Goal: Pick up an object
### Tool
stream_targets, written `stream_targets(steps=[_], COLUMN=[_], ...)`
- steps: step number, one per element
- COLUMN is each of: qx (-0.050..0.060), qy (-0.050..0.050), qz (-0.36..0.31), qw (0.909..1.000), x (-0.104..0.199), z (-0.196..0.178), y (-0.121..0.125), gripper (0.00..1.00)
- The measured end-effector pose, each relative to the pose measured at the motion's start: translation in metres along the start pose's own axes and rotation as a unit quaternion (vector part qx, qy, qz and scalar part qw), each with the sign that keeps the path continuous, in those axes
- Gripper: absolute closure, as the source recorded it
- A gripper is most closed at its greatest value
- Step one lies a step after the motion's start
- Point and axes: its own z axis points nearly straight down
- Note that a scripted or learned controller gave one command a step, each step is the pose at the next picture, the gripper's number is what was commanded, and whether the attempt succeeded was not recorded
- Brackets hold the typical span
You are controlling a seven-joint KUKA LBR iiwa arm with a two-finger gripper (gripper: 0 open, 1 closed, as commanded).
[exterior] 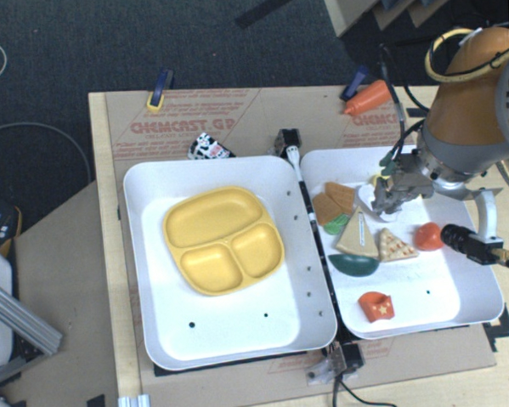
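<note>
The gripper (388, 196) is seen low in the right bin (464, 302), over the upper middle of its floor, with the grey arm and its orange band (476, 51) rising away toward one o'clock. Whether anything is pinched cannot be told, since the tool's tip is small and blurred against the white floor; nothing is seen being carried.

No single object is named by the task, so the nearest pieces are judged the likeliest targets. A pale wedge (355, 233) lies just beside the tip at about seven o'clock, its long axis running roughly from twelve to six. A brown, toast-like piece (333, 204) is found at nine o'clock from the tip, close by, with a small green piece (336, 225) under its lower edge. A crust-coloured triangular wedge (397, 246) sits at six o'clock, near the tip, and a dark teal spoon-like item (353, 264) lies beyond it at seven o'clock. A red round piece (427, 235) is placed at four o'clock, and a second red piece (376, 305) lies well apart at six o'clock.

The yellow divided plate (222, 239) is kept in the left bin (159, 322), far off at nine o'clock.

A short shift toward seven o'clock would be called for if the pale wedge is meant.
</note>
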Motion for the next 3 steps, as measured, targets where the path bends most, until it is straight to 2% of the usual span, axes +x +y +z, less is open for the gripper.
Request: stream_targets(steps=[1,2,3], qx=[-0.001,0.0,0.001], qy=[0.0,-0.001,-0.002], qz=[0.0,0.003,0.003], qw=[1.0,1.0,1.0], x=[0.048,0.045,0.04], z=[-0.021,-0.019,0.0], y=[-0.019,-0.023,-0.02], gripper=[1.0,1.0,1.0])
